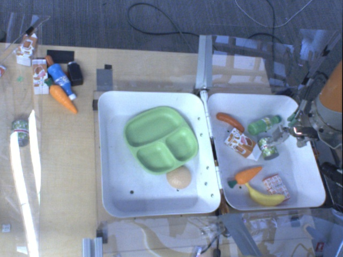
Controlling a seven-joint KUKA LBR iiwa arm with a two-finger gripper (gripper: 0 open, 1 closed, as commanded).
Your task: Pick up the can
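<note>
— White plastic, both bins: what sits in the right bin (pixel 316 199)?

— Quite a crowd. The can (pixel 268 148) lies near the middle of that bin, a small greenish-silver tin tilted so one end faces up. Just to its left rests a small carton (pixel 239 143) with brown and white print, and above it a green bottle (pixel 263 125) lies on its side.

— And the arm?

— It comes in from the right, grey with an orange band (pixel 330 94) above the wrist. The gripper (pixel 281 135) reaches toward the can, its metal fingers (pixel 278 136) just at the can's upper right. Whether they touch it, or how far apart they stand, one cannot tell from this angle; the tin does not clearly sit between them.

— Anything else in that bin?

— A sausage (pixel 230 121) near the upper left corner, a toy carrot (pixel 246 175) below the carton, a banana (pixel 265 197) along the lower edge, and a small red-and-white packet (pixel 274 184) just above the banana.

— What about the left bin (pixel 110 159)?

— It holds a green divided plate (pixel 161 139), tilted in the view, with a pale round object (pixel 179 178), perhaps a bread roll, touching its lower edge.

— And the bench (pixel 64 165) itself?

— On the light wood at the far left lie a second carrot (pixel 63 99), a blue bottle (pixel 60 81), a black block (pixel 74 73), two little cartons (pixel 39 75), and, lower down, a small tin (pixel 20 127).
</note>
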